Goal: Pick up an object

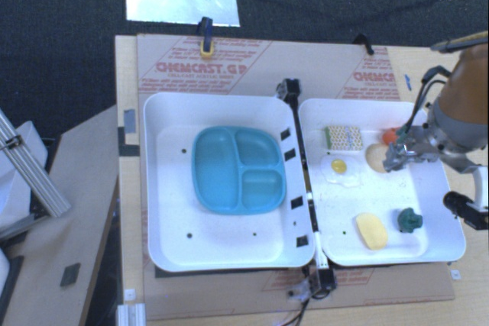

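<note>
The right bin [439, 240] holds several small objects: a checkered sponge-like block [344, 137], a toy fried egg [341, 169], a yellow oblong piece [372, 230], a dark green toy [409, 220], a tan round piece [375, 157] and an orange-red item [390, 137]. My gripper [399, 157] hangs low over the bin's far right part, right beside the tan piece and just below the orange-red item. No object is visibly between its fingers.
The left bin [168, 164] holds a blue divided plate [237, 169]. A black clip-lined ridge [298, 172] separates the two bins. The arm's grey body and orange band [466, 99] overhang the right bin's right edge. Cardboard [252, 65] lies beneath both bins.
</note>
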You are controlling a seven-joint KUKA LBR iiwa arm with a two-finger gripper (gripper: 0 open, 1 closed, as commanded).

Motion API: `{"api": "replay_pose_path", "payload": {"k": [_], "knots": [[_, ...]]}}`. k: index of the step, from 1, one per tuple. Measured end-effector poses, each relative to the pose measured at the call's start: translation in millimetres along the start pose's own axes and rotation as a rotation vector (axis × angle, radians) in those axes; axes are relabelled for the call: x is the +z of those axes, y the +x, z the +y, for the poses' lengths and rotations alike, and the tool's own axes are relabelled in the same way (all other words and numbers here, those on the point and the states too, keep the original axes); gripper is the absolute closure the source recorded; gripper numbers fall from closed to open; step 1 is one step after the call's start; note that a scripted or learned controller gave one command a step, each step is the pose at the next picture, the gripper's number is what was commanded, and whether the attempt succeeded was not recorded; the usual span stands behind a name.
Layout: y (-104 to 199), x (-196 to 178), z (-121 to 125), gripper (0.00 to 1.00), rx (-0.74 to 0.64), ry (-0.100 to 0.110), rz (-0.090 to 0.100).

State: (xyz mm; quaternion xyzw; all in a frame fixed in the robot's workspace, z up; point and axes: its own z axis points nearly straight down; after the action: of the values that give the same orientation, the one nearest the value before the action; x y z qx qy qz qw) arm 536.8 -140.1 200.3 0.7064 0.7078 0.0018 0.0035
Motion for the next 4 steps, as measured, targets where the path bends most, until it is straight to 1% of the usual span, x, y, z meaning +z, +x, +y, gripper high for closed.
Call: {"api": "replay_pose_path", "payload": {"k": [1, 2, 3, 4], "knots": [[-1, -51, 2, 1.00, -0.002, 0.000, 0.000], [61, -51, 13, 1.00, -0.009, 0.005, 0.004], [118, -53, 21, 1.00, -0.009, 0.005, 0.004], [179, -35, 24, 1.00, -0.009, 0.008, 0.005]]}}
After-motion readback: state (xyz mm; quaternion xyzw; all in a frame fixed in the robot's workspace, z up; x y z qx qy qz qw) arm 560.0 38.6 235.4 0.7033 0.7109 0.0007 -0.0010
